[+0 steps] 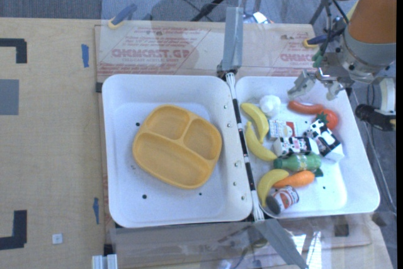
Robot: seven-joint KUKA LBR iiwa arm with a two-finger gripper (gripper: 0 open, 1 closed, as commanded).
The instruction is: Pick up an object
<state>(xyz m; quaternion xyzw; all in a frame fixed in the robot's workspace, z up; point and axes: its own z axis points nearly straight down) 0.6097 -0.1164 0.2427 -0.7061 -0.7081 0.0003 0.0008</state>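
Orange and grey mark the arm's wrist at the upper right, and below it the gripper [321, 82] hangs over the far right corner of the right bin [362, 195]. Its fingers [304, 83] look spread apart, with nothing between them; they seem to be above the toys rather than touching any, though the slanted view leaves the height uncertain.

Judged from this, the step in hand is the approach: no object has been chosen by contact and nothing is lifted yet. Candidates lie crowded in the right bin. Closest under the gripper is a red sausage-shaped toy [306, 107] near the bin's far edge, with a white ball [271, 103] just beside it toward the inner wall. Two bananas [255, 129] run along the inner wall, a third banana [269, 181] curls near the near edge, and a carrot [295, 179], a green vegetable [299, 163], a small can [283, 199] and black-and-white cartons [322, 134] sit packed between.

The left bin [119, 104] carries a yellow divided plate [177, 146], well apart from the gripper.

The next move probably calls for a straight descent onto the red toy, with the fingers straddling its narrow width and clear of the bin's rim.
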